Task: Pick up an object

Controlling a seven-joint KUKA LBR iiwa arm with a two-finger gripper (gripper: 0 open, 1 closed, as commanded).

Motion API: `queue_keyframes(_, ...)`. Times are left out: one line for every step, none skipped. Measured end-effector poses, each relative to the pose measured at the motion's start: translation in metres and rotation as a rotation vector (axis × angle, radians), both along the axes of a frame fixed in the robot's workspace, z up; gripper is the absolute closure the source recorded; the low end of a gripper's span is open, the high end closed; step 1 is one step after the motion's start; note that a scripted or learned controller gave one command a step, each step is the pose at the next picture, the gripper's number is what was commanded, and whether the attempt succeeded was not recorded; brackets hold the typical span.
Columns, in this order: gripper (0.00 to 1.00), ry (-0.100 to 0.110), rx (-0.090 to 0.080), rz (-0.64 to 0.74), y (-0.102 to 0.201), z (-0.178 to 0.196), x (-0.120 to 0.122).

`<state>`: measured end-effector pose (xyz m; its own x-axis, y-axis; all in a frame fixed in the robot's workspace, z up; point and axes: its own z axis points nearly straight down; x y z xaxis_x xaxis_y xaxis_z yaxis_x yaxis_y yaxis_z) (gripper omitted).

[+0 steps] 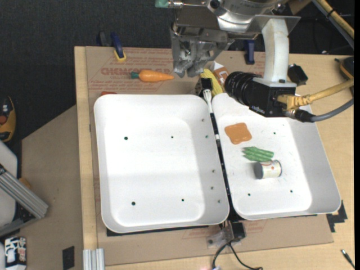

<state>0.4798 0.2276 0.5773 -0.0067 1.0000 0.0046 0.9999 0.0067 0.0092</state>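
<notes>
My gripper (189, 63) hangs high over the back edge of the bench, above the gap between the two bins. An orange carrot (155, 76) lies on the cardboard just left of it, outside the bins. In the right bin (315, 179) lie a flat orange-brown piece (238, 132), a green pea pod (257, 153) and a small grey-and-white can (268, 169) on its side. A yellow object (212, 77) is partly hidden behind the gripper at the back rim of the right bin.
The left bin (112, 151) stands beside the right one on a cardboard sheet (90, 94). Blue clamps (117, 46) hold the sheet at the back. A metal rail (22, 193) lies off the bench at left.
</notes>
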Motion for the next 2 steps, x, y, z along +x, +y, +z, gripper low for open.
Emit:
queue_keyframes(1.0, -0.003, 0.001, 0.001, 0.001, 0.01, 0.0)
queue_keyframes(1.0, -0.005, 0.002, 0.002, 0.001, 0.021, 0.001)
